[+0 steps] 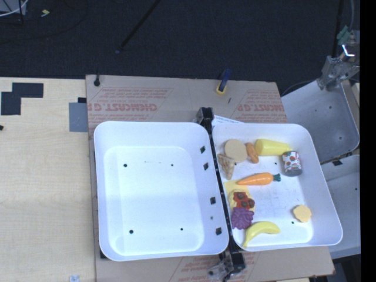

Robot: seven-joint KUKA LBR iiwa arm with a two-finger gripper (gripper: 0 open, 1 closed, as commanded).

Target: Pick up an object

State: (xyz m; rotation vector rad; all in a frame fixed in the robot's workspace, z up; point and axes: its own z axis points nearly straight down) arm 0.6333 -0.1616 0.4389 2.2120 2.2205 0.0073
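The right bin (320, 216) holds several toy foods. A beige round piece (236, 150) and a yellow oblong piece (271, 147) lie at its far side, with a small tin can (291, 163) beside them. An orange carrot (258, 179) lies mid-bin. A purple grape bunch (241, 218) and a yellow banana (261, 230) sit near the front, and a small yellow-orange piece (302, 213) is at the front right. A grey metal part that looks like my gripper (336, 70) hangs at the far right, well beyond the bin and away from every object.
The left bin (106, 157) stands beside the right one, joined by a black divider (216, 181). Both rest on a cardboard sheet (153, 101). A blue-and-yellow clip (222, 82) sits on the cardboard's far edge. A grey metal plate (323, 122) lies to the right.
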